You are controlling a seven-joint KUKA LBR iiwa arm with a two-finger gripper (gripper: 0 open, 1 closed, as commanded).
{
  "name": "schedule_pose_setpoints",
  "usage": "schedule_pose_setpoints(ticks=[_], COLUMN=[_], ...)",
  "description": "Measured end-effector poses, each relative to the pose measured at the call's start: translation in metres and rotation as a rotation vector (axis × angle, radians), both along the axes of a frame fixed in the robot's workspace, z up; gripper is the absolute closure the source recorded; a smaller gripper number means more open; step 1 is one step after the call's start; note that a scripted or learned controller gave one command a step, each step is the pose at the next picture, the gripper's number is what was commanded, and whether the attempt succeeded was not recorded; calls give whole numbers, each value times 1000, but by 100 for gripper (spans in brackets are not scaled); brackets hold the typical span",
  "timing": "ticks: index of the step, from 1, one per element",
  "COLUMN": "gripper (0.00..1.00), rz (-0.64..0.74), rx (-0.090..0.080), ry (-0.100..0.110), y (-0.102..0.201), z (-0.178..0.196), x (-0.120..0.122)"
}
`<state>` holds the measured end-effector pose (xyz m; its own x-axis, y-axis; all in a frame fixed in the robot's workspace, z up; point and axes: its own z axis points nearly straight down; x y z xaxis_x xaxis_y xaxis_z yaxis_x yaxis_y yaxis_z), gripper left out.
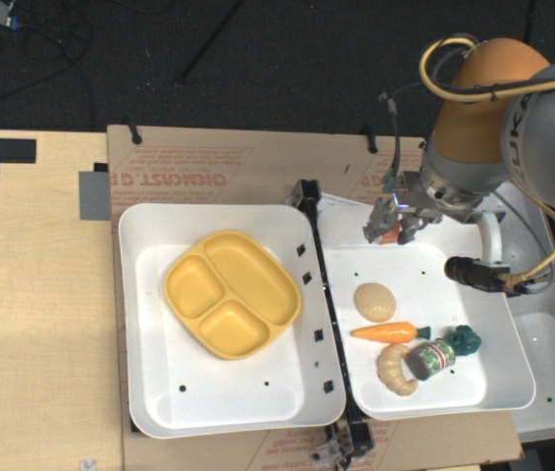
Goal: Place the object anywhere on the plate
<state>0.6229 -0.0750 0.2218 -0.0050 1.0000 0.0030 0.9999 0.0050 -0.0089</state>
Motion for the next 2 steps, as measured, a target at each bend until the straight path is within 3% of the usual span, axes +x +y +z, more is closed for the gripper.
schedule_pose_setpoints(ticks=[2], gripper=[100], rz=[1], rx=[-1], ry=[0], y=[110], z=[2], x=[-34])
